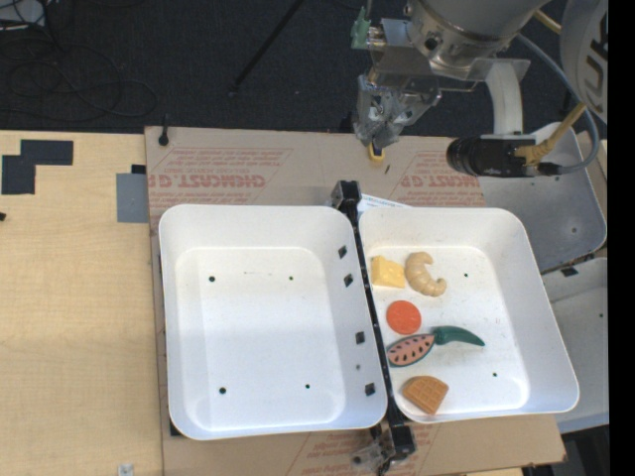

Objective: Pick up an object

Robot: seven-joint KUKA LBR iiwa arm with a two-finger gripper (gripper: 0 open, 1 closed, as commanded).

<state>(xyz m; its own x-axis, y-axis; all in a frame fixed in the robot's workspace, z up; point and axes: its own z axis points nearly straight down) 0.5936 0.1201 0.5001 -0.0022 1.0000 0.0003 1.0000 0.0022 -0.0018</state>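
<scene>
gripper (pixel 378 147) hovers well behind the right bin's (pixel 541 296) toy food (pixel 417 310).

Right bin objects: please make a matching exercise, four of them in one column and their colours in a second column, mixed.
1. cheese wedge
2. round disc
3. waffle piece
4. pepper-shaped toy

a. red-orange
b. dark green
c. yellow
d. golden brown

Pairs: 1-c, 2-a, 3-d, 4-b

6 toy foods in the right bin (pixel 516 236)
Cheese wedge (pixel 388 272), croissant (pixel 425 274), orange disc (pixel 403 316), watermelon slice (pixel 410 349), green pepper (pixel 457 336), waffle (pixel 426 395) lie flat.
</scene>
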